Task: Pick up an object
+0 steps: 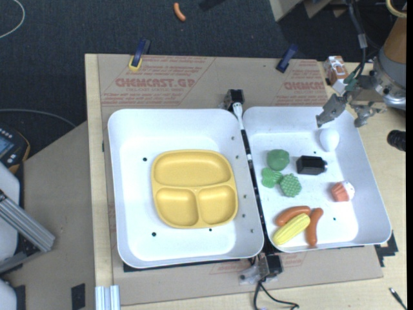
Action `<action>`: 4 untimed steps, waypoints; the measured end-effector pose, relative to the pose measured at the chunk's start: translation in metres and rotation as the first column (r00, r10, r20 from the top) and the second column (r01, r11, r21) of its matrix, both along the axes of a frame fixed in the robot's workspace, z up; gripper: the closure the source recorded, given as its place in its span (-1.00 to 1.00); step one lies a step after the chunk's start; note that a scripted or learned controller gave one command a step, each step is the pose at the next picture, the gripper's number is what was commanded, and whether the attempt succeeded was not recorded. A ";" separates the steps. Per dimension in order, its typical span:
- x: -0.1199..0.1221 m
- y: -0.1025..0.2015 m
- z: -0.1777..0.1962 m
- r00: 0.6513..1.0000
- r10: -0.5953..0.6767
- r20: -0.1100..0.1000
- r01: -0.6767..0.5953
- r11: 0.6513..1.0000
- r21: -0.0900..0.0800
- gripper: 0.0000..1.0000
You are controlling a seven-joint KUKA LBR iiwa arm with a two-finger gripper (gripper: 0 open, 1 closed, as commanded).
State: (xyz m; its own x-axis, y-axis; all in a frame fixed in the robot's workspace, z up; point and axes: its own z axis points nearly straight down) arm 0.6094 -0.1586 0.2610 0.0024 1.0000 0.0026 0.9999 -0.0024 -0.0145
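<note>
At the near edge of the right-hand shallow white bin lie a yellow plastic corn cob and two orange-red toy sausages: one touching the cob's far side, the other running near-to-far just right of it. Further back, near the bin's right wall, sits a small orange and white piece of toy food. Toward the bin's left wall is a cluster of three green plastic vegetables: a knobbly round one, a small leafy piece to its left, and a smooth rounded one behind both. Just right of that group lies a small black block. Beyond the block, toward the far right corner, rests a white egg-shaped object.

In the left-hand shallow white bin a yellow plastic divided plate with three compartments sits about in the middle.

Above the far right corner of the right bin hangs the arm's grey two-finger gripper, directly behind the white egg and close over it. Its fingers are spread apart, one toward the left and one toward the right, with nothing between them.

Both bins stand on a brown cardboard sheet printed with red lettering, fixed at its far edge by clamps.
</note>
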 end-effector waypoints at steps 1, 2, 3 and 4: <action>0.002 0.000 0.008 1.000 0.003 0.014 -0.003 1.000 -0.002 -1.00; -0.007 -0.004 -0.041 1.000 0.002 0.009 -0.002 1.000 -0.002 -1.00; -0.017 -0.001 -0.092 1.000 0.003 0.008 -0.003 1.000 -0.001 -1.00; -0.015 0.006 -0.154 1.000 0.004 0.009 -0.004 1.000 -0.001 -1.00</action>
